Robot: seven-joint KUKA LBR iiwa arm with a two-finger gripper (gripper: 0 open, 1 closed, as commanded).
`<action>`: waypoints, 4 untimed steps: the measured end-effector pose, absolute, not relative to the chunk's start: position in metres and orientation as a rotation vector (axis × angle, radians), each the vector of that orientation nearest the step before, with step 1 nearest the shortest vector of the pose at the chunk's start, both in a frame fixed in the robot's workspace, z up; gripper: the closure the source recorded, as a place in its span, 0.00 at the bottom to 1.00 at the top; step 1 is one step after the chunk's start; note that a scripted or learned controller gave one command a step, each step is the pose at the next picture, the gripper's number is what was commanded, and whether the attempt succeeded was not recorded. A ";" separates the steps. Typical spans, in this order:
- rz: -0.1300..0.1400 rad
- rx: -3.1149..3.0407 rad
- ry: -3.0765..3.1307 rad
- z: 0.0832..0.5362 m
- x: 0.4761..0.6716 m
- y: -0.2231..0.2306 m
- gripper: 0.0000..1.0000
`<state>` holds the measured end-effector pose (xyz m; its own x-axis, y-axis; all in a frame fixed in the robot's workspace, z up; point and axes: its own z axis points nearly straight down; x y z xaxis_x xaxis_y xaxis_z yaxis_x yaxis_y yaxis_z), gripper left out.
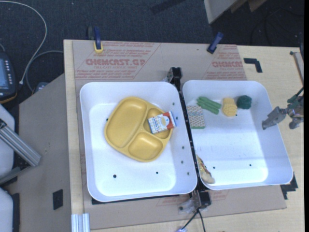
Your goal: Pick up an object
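Yellow divided plate [130,134], one, bears one small carton [160,123] at its 2 o'clock; gripper [282,118] at 3 o'clock, grip state unclear

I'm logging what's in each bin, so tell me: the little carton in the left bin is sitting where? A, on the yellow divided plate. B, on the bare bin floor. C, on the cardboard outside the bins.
A: the small carton rests on the right side of the yellow divided plate.
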<state>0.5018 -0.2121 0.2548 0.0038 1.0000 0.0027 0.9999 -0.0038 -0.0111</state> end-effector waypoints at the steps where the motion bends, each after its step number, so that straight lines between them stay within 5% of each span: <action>1: 0.000 -2.222 -2.222 0.261 0.504 -0.212 0.00; 4: 0.002 -2.219 -2.218 0.113 0.507 -0.217 0.00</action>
<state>0.5065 -0.2173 0.1128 0.0004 1.0000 0.0022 1.0000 -0.0004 -0.0042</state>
